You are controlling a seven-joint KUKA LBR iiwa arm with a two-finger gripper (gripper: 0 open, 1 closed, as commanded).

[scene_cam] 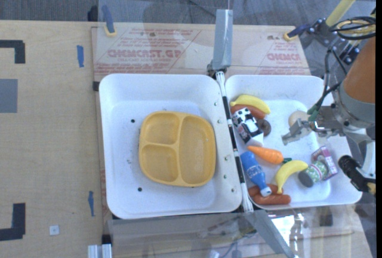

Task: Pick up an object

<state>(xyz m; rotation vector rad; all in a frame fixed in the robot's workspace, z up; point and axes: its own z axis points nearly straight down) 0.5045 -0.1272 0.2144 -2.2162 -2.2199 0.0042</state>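
Right bin (334, 194) holds the clutter. Banana (251, 103) at 11 o'clock, black-and-white toy (245, 122) just below. Carrot (267, 154) centre, lying flat. Blue bottle (253, 171) at 7 o'clock. Second banana (289, 172) at 6 o'clock, sausage (271, 197) beneath. Small can (321, 168) at 4 o'clock.

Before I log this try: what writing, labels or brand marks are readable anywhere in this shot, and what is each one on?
"CHEMCAST GP" reads in red on the left clear panel behind the bins.
Red print on the right clear panel: cut off and glared, probably the same brand; not readable.
Small print beneath both logos: too small to read.
Label on the small can in the right bin: blurred.
Blue bottle label: blurred.
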